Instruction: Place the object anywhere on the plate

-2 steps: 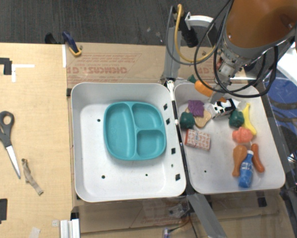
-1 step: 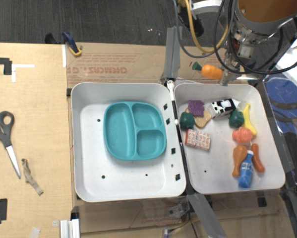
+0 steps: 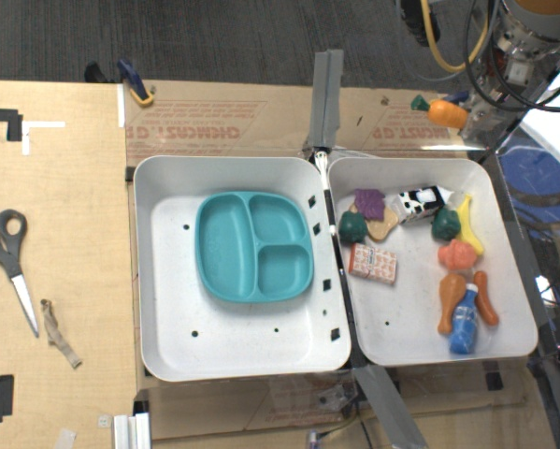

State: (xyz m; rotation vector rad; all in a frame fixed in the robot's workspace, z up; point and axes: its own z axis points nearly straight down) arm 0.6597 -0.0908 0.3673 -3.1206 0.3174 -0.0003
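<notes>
plate [image 3: 255, 248]: teal plastic, smooth, faint sheen | bins [image 3: 167, 335]: white plastic, smooth, semi-gloss | surface [image 3: 55, 251]: pale wood, matt | liner [image 3: 214, 124]: brown printed cardboard, matt | scissors [image 3: 8, 260]: bare metal blades, grey plastic handles | toy carrot [image 3: 445, 112]: orange plastic, glossy | toy bottle [image 3: 463, 330]: blue plastic, shiny

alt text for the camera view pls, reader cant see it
A teal divided plate sits in the left white bin, while toy foods, including a yellow banana, crowd the right bin. The arm is at the top right corner, above the bench.
</notes>
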